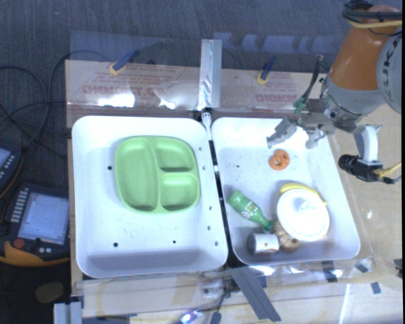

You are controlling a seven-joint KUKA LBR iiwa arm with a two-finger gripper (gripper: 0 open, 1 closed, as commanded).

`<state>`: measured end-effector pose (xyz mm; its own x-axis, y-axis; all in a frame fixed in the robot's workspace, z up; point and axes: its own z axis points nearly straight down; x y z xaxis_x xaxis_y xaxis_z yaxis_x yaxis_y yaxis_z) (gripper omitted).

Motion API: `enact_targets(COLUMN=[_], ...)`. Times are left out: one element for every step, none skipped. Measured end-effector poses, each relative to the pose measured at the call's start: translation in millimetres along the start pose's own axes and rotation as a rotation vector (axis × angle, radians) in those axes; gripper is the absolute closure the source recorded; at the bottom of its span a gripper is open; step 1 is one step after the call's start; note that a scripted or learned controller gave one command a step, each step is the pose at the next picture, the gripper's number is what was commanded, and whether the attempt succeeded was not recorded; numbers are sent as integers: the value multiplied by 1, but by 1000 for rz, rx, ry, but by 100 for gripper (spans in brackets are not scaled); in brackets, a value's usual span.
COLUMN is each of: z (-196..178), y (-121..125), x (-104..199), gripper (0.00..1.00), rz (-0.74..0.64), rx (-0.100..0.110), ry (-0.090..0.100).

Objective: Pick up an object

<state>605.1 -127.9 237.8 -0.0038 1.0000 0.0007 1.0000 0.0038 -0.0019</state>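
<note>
Bright, slightly soft; glare on back panels (121,93).

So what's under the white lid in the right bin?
The white lid covers part of a yellow thing and a brown thing; only their edges show, the rest is hidden.

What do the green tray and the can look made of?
Tray: likely molded plastic, matte light green, with soft rounded compartment edges and no glare. Can: probably metal, with a silvery grey body and a shiny end; it lies on its side and is too small to be sure.
</note>
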Motion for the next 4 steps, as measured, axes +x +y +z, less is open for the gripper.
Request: enact_targets(z=[115,145,147,136], y=[-13,42,44,46], x=[24,-32,-53,-55], gripper=[0,0,0,100], rz=[25,-39,-18,-20], rx=[2,-9,-1,-8], ry=[0,-2,3,-6])
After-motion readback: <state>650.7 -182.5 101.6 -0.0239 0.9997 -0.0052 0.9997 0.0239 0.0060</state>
